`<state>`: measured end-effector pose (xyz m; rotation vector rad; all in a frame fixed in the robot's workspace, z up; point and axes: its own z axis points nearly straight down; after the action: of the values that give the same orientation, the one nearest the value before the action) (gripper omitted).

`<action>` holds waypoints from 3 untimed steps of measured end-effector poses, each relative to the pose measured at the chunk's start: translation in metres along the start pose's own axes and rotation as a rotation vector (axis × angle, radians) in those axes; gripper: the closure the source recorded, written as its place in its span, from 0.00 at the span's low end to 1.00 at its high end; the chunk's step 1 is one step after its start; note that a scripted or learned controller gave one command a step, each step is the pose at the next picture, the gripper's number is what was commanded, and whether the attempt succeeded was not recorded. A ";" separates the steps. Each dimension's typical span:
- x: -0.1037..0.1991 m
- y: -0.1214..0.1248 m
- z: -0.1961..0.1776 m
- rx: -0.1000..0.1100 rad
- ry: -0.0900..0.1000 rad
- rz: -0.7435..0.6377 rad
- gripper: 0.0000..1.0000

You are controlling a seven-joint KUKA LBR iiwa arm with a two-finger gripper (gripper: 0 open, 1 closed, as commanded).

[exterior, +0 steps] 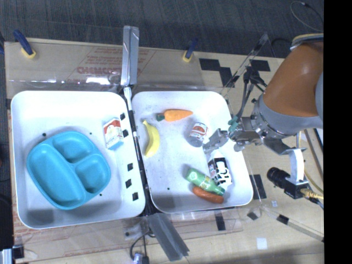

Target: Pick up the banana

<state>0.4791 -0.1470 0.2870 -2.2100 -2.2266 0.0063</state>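
Jaws (215, 140) sit low over the right side of the right bin (181, 99), but I cannot tell if they are open or shut, and I see nothing held in them. They hang on the grey arm (291, 92) with its orange band, which comes in from the right. From the camera above, the banana (152, 138) lies at the left side of the right bin, close to the wall between the two bins (well apart from the jaws). A carrot (175, 115) lies near the top of that bin. A small can (198, 132) stands just beside the jaws. A black and white box (221, 172), a green packet (204, 181) and a second carrot (208, 194) lie near the bottom right corner. In the left bin (33, 106) are a blue plate (67, 168) with three parts and a small carton (113, 133). Both bins rest on the table (66, 59).
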 end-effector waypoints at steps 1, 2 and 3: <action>0.044 0.054 0.072 0.001 0.000 -0.103 0.00; 0.114 0.102 0.097 -0.001 -0.001 -0.114 0.00; 0.138 0.127 0.041 -0.002 -0.002 -0.028 0.00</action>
<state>0.6051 -0.0076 0.2455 -2.1803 -2.2592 0.0062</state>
